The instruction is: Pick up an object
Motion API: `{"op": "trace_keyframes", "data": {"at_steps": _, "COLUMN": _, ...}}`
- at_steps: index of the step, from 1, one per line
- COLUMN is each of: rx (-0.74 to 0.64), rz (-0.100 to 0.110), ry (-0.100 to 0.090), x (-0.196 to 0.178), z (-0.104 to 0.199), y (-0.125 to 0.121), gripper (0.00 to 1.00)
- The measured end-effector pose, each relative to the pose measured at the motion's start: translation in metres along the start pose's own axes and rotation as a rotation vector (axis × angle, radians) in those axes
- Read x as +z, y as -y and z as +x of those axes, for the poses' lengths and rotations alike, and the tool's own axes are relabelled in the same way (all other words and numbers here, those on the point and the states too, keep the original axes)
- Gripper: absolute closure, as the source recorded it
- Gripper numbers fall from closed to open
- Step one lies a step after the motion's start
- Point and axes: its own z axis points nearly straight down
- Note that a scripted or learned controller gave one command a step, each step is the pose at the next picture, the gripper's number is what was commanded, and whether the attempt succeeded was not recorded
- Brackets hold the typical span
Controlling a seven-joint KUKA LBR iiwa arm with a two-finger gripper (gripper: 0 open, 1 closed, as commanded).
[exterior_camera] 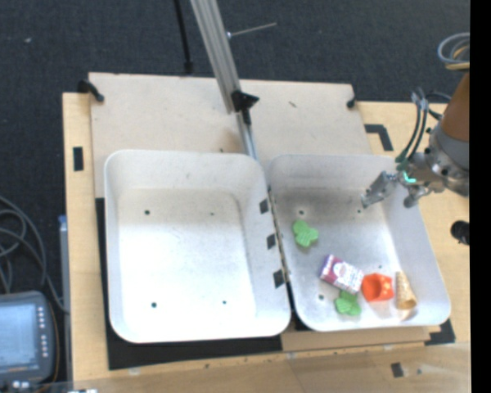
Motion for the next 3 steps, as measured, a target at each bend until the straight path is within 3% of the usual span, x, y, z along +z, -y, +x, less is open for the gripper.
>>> {"op": "trace_keyframes", "data": {"at_steps": 1, "rx": -0.002, "rz": -0.004, "ry": 0.002, "x": -0.002, "z": 0.0, "y": -0.001, "gripper": 0.0}}
{"op": "trace_keyframes", "data": {"at_steps": 3, "rx": 0.003, "rz": 0.002, "ry": 0.002, "x": 0.1, "z": -0.011, "y": 0.002, "gripper": 0.0}}
